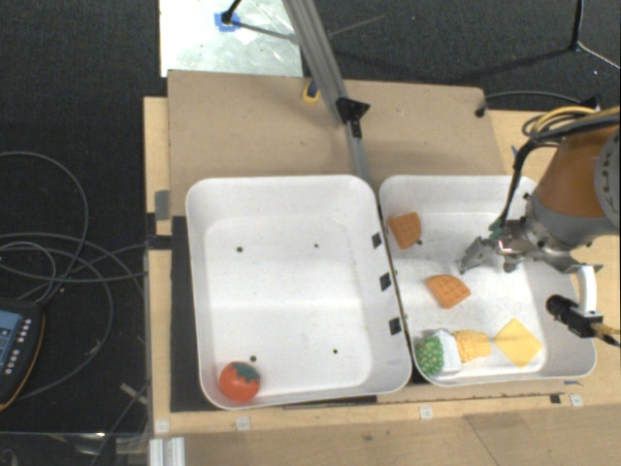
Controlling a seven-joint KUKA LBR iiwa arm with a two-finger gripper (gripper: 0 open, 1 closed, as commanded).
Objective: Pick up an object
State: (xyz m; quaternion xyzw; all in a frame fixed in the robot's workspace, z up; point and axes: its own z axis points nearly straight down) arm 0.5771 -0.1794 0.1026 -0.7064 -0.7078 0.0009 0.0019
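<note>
From the camera view we see the gripper (482,255) low over the right bin (456,190), near its middle; whether its jaws are open or shut we cannot tell, and we see nothing between them; an orange waffle piece (447,290) lies just beside it; another orange piece (406,229) sits by the bin's left wall; green peas (429,354), corn (473,345) and a yellow cheese wedge (517,343) line the near edge; in the left bin (281,194), a tomato (239,381) rests in the near left corner.
</note>
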